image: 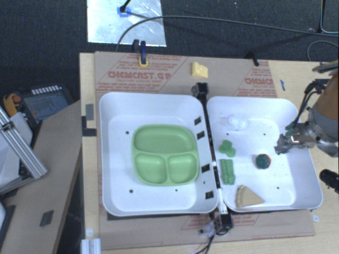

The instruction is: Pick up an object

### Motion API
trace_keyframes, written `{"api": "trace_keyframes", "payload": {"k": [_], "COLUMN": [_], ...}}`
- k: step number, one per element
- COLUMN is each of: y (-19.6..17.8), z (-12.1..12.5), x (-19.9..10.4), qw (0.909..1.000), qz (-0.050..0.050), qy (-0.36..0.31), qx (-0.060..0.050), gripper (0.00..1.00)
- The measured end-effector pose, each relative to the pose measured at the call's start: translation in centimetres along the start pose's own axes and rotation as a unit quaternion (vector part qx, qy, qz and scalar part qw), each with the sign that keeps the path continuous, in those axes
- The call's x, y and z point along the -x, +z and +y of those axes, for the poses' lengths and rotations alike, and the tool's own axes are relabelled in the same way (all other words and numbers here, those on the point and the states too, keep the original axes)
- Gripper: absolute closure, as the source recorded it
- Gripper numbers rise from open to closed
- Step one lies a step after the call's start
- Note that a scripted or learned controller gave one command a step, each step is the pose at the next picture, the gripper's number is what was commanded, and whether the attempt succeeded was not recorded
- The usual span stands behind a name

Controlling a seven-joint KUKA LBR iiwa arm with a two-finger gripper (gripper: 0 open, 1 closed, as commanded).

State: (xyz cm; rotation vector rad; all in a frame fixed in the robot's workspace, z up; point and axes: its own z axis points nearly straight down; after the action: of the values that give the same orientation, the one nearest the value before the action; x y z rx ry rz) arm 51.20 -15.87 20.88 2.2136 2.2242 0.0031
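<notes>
Looking down on the bench, two white bins sit side by side in the middle of the frame. The left bin (114,142) holds a pale green divided tray (164,153), lying flat at its centre. The right bin (275,120) holds several small things: a green leafy piece (228,148) near its left wall, a green ridged block (227,171) just below that, a tan wedge (248,197) at the lower middle, and a dark green ball with a red spot (263,161) toward the right. A faint clear object (237,123) lies at the upper part of this bin. The gripper (280,145) reaches in from the right edge, hovering just right of the ball and apart from it, with nothing between its fingers; I cannot tell how wide they stand. Above the bins, a small yellow block (199,70) rests on the cardboard.
</notes>
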Motion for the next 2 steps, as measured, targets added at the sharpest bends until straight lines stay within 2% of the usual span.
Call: {"api": "trace_keyframes", "payload": {"k": [2], "y": [1.0], "z": [2.8], "x": [-9.4], "qw": [1.0], "qz": [0.002], "qy": [-0.003], "qx": [-0.001], "gripper": [1.0]}}
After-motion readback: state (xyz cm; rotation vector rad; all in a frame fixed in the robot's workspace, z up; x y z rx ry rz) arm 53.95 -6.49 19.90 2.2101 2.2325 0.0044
